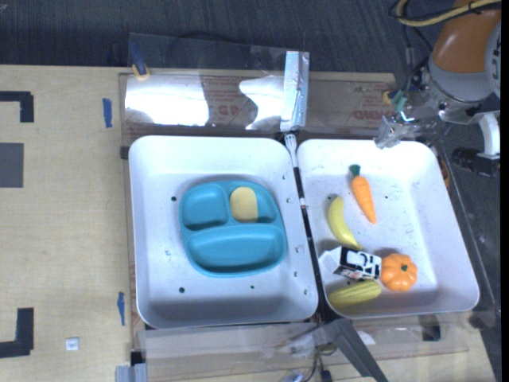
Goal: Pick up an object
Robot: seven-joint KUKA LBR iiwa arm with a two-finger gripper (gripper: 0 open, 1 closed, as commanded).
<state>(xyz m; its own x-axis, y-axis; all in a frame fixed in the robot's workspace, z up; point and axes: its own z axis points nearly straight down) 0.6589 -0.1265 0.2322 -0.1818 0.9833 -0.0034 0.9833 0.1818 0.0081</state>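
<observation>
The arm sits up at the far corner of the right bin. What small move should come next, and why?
Probably swing the gripper in over the right bin toward the carrot. It hangs at the bin's far rim, over no object, and the carrot lies nearest and apart from the banana.

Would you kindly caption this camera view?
Gripper above right bin holding carrot, banana, pumpkin.
</observation>
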